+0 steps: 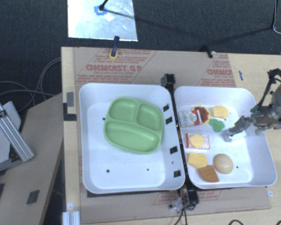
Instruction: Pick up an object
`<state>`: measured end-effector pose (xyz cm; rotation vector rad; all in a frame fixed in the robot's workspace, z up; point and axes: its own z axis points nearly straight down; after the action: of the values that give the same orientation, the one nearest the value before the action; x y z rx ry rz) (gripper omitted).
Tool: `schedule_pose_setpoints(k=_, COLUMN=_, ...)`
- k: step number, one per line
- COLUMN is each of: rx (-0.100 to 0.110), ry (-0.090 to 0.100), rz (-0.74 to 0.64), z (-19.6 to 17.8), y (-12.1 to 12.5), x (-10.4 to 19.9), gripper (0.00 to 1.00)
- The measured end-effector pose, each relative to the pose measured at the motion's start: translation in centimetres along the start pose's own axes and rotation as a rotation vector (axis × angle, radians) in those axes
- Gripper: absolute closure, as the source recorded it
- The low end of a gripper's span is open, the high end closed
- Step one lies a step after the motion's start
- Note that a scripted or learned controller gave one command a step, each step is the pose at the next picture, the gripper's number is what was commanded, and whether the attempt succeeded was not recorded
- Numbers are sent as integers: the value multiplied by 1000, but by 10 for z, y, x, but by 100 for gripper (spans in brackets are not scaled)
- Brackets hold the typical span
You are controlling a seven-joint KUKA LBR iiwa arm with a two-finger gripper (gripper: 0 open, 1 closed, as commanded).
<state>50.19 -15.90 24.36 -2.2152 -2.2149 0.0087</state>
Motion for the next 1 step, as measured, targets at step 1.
schedule_pose_setpoints(k=1, rx=-12, ry=-3, rz=-4, z=-6, y=2, x=0, gripper=0)
